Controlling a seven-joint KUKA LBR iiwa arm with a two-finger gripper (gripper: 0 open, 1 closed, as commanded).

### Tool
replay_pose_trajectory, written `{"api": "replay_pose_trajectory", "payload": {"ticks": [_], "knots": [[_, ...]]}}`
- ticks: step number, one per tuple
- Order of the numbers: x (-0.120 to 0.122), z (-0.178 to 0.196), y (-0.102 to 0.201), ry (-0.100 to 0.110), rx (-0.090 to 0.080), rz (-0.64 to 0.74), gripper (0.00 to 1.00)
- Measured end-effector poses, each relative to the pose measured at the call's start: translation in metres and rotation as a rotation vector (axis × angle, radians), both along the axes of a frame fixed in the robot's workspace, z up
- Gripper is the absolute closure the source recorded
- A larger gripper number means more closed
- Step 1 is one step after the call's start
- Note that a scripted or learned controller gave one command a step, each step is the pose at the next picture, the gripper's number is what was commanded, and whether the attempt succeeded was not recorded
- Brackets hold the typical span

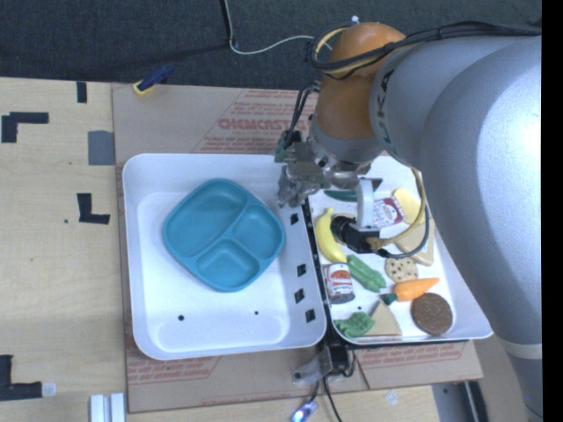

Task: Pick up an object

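Observation:
My gripper (291, 190) hangs over the strip where the two bins meet, near their far end. It is just right of the blue divided plate (224, 233) in the left bin (149, 323). A yellow banana (330, 236) lies in the right bin just right of and below the gripper. Further toward the front of that bin lie a small red-labelled can (339, 282), a green pickle (366, 272), an orange carrot (413, 289) and a brown round cookie (432, 313). I see nothing held under the gripper.
The grey arm and its orange band (356, 69) cover the far right of the right bin (466, 328). A red-and-white packet (387, 211), a cracker (400, 266) and green leaves (356, 325) also crowd that bin. A cable (255, 47) trails across the dark back.

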State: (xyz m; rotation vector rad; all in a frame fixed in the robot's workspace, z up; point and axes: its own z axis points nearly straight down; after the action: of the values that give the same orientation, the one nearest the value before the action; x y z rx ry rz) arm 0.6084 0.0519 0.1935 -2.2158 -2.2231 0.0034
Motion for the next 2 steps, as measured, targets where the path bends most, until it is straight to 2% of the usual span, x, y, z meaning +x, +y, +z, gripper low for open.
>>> {"api": "replay_pose_trajectory", "payload": {"ticks": [2], "knots": [[-0.0005, 0.0184, 0.0004, 0.004, 0.001, 0.002, 1.0]]}}
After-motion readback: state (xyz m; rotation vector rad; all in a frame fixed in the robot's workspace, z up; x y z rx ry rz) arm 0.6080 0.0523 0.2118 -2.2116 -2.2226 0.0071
